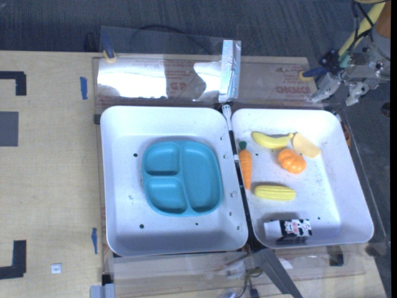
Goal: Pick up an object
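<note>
The right bin (pixel 347 185) holds several toy foods. A yellow banana (pixel 272 140) lies at the back, with a pale yellow wedge (pixel 306 146) to its right. An orange fruit (pixel 291 161) sits just below the two. An orange carrot (pixel 245 167) lies along the bin's left wall. A yellow corn cob (pixel 275 192) rests mid-bin. A small white and black carton (pixel 289 228) lies on its side near the front. My gripper (pixel 339 93) hangs beyond the bin's far right corner, open, with nothing between its fingers.
The left bin (pixel 121 135) carries a blue divided plate (pixel 183 176). A shiny clear panel (pixel 161 79) stands behind the bins, with a metal post (pixel 230 70) between them. Cables (pixel 366 11) trail above the wrist at the top right.
</note>
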{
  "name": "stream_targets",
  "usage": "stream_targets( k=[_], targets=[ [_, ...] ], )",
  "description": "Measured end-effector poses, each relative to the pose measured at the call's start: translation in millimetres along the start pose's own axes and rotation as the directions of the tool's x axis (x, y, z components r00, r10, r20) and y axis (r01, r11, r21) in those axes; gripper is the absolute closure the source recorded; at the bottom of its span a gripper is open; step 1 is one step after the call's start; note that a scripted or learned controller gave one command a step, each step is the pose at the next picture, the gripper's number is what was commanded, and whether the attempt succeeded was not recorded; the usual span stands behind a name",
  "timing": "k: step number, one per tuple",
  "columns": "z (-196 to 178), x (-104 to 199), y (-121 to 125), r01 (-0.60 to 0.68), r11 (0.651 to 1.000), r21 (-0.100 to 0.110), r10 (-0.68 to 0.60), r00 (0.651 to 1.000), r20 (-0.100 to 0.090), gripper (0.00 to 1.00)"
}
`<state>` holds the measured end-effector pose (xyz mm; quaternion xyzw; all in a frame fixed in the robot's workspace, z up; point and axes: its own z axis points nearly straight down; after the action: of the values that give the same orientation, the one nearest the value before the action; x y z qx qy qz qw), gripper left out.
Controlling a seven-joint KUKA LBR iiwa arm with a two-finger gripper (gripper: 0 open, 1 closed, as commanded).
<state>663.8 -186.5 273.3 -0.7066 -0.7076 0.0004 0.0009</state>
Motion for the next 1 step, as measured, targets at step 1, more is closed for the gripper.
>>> stream_targets(
  k=[1],
  targets=[
    [112.4, 17.8, -37.8, 0.254, 0.967, 0.003, -0.254, 0.967, -0.002, 0.00]
  ],
)
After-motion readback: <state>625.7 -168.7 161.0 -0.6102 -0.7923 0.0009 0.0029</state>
